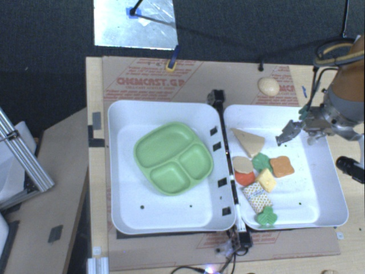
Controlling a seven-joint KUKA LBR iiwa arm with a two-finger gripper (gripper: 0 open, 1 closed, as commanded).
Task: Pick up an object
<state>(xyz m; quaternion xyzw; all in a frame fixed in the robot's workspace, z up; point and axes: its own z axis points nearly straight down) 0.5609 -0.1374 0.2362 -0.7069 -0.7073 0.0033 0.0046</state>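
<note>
In the right bin [328, 201] lie several toy foods: a pale cheese wedge [249, 141], a green piece [260, 161], an orange toast-like piece [282, 166], a red-and-tan round [244, 172], a yellow block [266, 180], a patterned block [256, 196] and a green leafy piece [266, 217]. My gripper [297, 132] hangs over the right bin's upper right part, up and to the right of the foods. One dark finger [287, 133] points left toward the cheese wedge. Nothing shows between the fingers.
The left bin [122, 210] holds a green divided plate [173, 158]. A tan egg-like ball [268, 86] rests on the cardboard behind the right bin. Black clips run along the divider between the bins. A foil sheet [135, 16] lies at the back.
</note>
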